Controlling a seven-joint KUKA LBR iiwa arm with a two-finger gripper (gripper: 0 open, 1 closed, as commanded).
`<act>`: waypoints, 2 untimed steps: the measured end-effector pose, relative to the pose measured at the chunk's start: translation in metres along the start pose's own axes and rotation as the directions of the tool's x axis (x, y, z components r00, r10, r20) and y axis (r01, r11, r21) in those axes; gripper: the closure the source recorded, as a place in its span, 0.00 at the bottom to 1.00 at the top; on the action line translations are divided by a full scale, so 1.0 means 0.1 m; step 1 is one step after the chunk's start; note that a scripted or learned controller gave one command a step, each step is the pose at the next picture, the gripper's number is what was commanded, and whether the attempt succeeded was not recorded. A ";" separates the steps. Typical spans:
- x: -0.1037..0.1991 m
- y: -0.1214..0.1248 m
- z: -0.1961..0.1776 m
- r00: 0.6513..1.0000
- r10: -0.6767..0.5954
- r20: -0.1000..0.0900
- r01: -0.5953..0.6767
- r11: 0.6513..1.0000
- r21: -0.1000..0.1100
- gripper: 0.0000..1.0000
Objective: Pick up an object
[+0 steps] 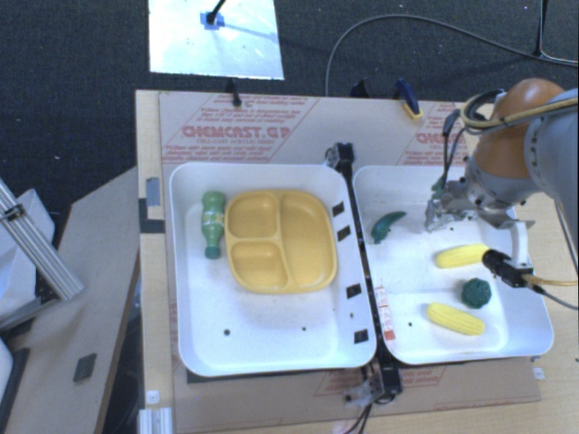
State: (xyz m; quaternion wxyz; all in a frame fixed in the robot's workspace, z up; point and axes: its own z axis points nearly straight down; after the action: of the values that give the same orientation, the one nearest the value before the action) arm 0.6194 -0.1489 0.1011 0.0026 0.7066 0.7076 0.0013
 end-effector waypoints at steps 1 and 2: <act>-0.02 -0.01 -0.64 1.000 -0.001 0.000 0.001 1.000 -0.003 1.00; -0.07 0.02 -1.29 1.000 -0.003 0.001 0.003 1.000 -0.004 1.00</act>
State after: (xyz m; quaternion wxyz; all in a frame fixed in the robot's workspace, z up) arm 0.6205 -0.1560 0.2296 0.0044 0.7057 0.7085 0.0024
